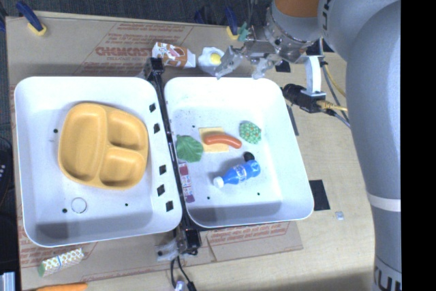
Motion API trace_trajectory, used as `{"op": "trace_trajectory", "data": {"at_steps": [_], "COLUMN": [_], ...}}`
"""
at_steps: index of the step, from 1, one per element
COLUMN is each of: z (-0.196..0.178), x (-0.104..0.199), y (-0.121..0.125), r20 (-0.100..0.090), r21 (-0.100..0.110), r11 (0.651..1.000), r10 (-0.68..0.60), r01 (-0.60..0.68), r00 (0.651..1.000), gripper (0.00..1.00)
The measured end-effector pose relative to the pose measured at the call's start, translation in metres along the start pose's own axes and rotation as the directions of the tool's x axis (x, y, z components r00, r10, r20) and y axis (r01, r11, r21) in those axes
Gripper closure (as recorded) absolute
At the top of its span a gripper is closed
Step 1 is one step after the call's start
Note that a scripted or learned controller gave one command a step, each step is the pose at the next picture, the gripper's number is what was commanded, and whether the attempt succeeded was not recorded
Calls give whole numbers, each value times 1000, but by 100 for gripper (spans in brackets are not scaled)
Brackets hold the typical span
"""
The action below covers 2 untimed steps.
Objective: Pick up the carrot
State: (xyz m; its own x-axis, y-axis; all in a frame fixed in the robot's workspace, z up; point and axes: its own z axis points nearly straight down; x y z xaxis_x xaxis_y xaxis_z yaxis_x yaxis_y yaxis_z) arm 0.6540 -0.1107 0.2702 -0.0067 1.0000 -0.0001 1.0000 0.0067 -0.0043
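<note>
Fingers (243, 66) spread open, holding nothing; slim orange carrot (222, 141) lies flat.

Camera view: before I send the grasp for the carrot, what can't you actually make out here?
- Carrot: its underside lies on a yellow piece; the contact is hidden.
- Leaf: too small to tell whether it touches the carrot.
- Gripper: blurred above the right bin's far rim; height unclear.
- Arm: cut off by the frame's top and bottom edges.
- Bottle: label unreadable.
</note>
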Motion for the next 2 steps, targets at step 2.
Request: {"op": "trace_trajectory", "data": {"at_steps": [2], "z": [178], "x": [-4], "y": [-89], "r20": [0], "r21": [1], "r11": [987], "r10": [159], "r01": [-159], "r00": [987], "gripper": [0]}}
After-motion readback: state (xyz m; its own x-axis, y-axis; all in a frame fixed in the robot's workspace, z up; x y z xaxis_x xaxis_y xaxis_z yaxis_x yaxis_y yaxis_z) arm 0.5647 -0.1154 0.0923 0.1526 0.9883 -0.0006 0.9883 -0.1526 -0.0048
